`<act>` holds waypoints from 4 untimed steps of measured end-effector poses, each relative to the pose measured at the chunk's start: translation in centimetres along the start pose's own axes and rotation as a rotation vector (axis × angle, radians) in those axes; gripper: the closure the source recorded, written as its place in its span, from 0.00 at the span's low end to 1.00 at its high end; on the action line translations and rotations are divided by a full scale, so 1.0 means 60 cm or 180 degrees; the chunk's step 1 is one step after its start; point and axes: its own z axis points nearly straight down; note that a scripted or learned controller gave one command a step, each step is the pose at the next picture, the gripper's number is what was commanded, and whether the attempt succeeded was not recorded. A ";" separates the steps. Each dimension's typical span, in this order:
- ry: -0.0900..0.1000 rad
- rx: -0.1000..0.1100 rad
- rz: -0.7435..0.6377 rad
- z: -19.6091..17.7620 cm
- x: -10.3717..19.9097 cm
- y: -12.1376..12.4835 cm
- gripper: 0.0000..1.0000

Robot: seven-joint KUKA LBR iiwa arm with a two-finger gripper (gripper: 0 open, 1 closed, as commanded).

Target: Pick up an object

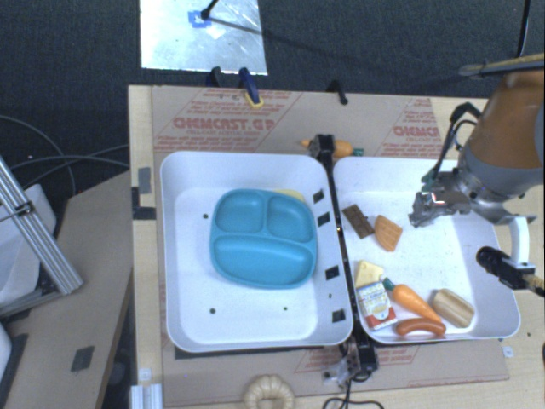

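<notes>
Hovering gripper (423, 215) near bin's rim (400, 162)

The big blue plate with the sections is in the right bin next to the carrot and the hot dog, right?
Not quite. The camera view shows the blue plate in the left bin, on its own. The carrot and hot dog lie in the right bin.

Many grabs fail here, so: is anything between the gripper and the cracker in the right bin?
Nothing visible. The gripper hangs just right of the cracker, with bare bin floor between them; the chocolate lies on the cracker's far side.
</notes>
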 end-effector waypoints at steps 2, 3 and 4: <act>0.0001 -0.0011 -0.0010 0.015 0.090 0.170 1.00; -0.0002 -0.0001 0.0009 0.016 0.085 0.159 1.00; -0.0003 -0.0001 -0.0003 0.012 0.101 0.159 1.00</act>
